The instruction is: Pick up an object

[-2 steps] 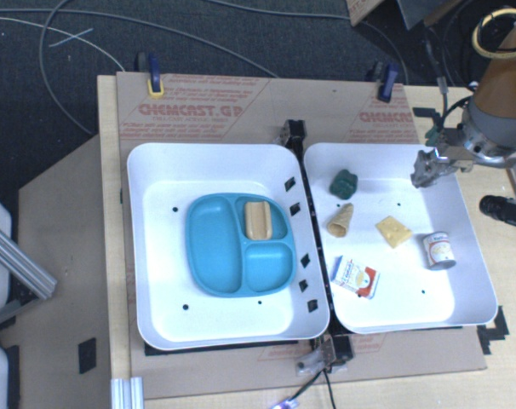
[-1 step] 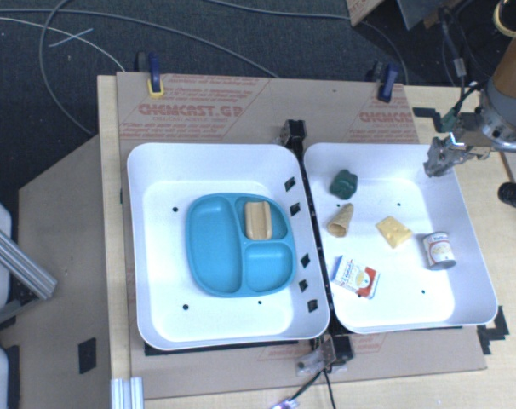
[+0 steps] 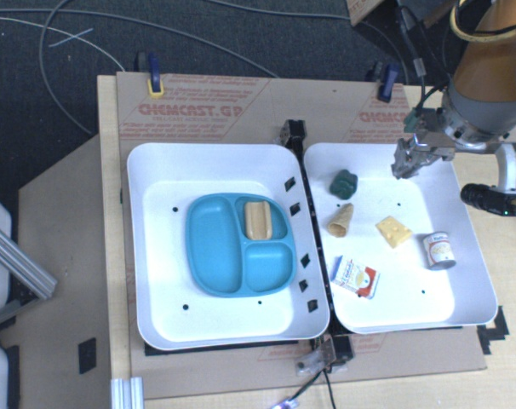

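Arm (image 3: 488, 58) cropped at right edge

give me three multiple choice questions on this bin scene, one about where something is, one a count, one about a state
1. Where does the tan bread piece lie?
A. in the upper right compartment of the blue divided plate
B. loose on the floor of the right bin
C. on the cardboard outside both bins

2. How many loose objects lie in the right bin?
A. two
B. five
C. eight

3. How does the small can rest?
A. on its side
B. stacked on the yellow wedge
C. between the claw's fingers

Answers:
1. A, the bread sits inside the plate's upper right section in the left bin.
2. B, the green lump, the cone, the yellow wedge, the can and the red and white packet make five.
3. A, its round end faces sideways and it lies alone on the bin floor, apart from the claw.
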`<state>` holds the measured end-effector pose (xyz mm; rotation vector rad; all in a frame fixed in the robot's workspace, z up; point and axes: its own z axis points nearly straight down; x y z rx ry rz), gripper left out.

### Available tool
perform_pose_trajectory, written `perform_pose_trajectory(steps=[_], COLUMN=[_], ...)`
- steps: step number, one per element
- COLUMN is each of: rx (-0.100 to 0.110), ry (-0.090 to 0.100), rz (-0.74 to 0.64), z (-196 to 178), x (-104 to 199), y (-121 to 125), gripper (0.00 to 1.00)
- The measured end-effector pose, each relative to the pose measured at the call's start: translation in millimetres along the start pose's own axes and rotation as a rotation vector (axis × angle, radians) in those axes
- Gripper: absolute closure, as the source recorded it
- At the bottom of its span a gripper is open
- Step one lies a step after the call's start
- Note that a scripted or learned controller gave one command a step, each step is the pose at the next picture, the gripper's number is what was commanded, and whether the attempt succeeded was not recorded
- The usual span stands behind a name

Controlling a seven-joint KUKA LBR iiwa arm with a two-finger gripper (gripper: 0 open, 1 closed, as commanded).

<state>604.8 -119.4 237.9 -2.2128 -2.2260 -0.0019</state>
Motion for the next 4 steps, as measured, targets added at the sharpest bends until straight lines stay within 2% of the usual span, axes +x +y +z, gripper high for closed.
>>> perform_pose_trajectory(steps=[2, 3, 4], rx=[0.001, 0.003, 0.000], ry=[0.000, 0.000, 0.000], rz=[0.001, 0.000, 0.000], z=[-10.8, 3.6, -0.7], x=[96.3, 155.4, 209.9], y=[-17.9, -25.1, -33.4], gripper=[1.00, 1.00, 1.00])
